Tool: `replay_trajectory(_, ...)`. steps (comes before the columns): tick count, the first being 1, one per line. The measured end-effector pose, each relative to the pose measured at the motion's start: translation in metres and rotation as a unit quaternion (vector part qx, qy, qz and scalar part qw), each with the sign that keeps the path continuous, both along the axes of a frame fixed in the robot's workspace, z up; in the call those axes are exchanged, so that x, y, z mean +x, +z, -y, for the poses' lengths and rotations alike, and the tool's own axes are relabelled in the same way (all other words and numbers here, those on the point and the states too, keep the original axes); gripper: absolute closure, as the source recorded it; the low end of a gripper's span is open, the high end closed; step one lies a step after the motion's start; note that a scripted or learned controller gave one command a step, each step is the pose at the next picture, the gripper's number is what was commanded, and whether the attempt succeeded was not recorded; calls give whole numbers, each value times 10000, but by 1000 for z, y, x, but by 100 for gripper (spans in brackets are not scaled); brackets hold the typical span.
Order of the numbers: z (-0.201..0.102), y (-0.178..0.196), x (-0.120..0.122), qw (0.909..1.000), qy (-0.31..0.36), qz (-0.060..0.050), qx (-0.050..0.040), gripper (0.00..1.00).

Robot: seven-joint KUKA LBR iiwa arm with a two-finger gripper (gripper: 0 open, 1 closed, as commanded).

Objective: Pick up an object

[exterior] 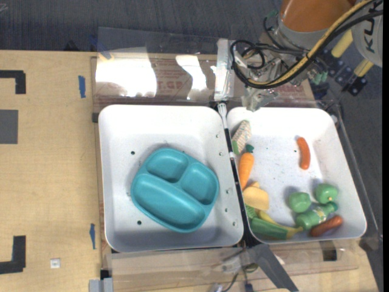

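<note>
Green vegetables (310, 208): clustered in the right bin's (276, 140) near corner with a dark red piece (328, 224); likely slid together against the wall.
Cucumber (267, 226), yellow piece (256, 197), carrot (245, 166): lined along the divider, end to end, pressed to that wall.
Red sausage (303, 152): lies alone on open floor, well apart from the rest; judged the easiest pick.
Teal divided plate (175, 188): sole item in the left bin (121, 126), flat.
Gripper (256, 100): poised over the right bin's far edge, carrying nothing; finger spread cannot be told under the cables.
</note>
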State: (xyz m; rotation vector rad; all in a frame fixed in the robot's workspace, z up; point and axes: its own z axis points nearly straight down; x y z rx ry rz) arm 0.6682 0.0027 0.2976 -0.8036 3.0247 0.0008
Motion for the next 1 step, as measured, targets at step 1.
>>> replay_trajectory(1, -1, 14, 2, 10000, -4, 58, 13, 100)
